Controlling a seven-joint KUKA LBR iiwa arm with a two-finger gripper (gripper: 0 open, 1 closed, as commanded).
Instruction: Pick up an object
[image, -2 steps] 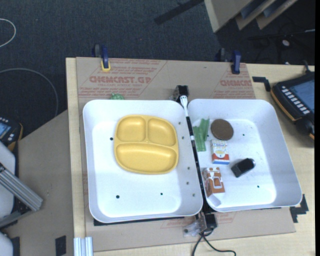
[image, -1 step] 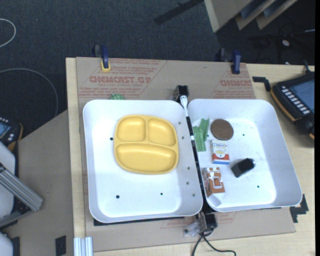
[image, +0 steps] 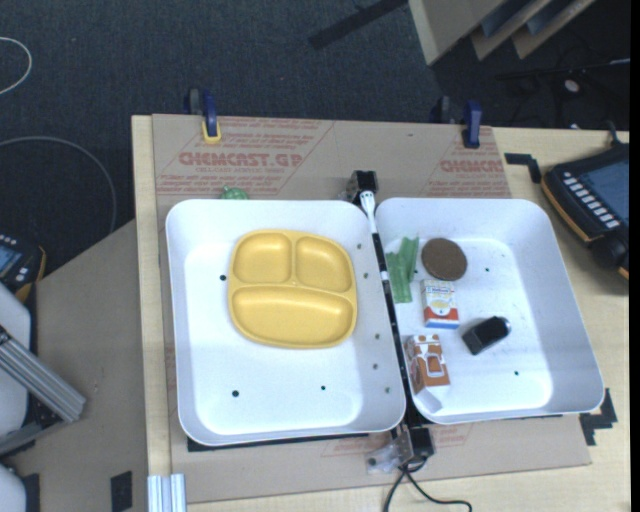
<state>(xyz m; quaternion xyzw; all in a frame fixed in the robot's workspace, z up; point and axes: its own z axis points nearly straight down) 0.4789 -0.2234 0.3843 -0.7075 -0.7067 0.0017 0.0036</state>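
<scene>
Pick not yet begun; candidate objects lie ungrasped in the right bin (image: 560, 300): black block (image: 486, 334) at 4 o'clock, brown disc (image: 444, 259) at 12 o'clock; gripper state cannot be told.

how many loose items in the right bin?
5, all in its left half: green piece by the left wall, brown disc, small carton below it, black block, orange packet nearest the front.
</scene>
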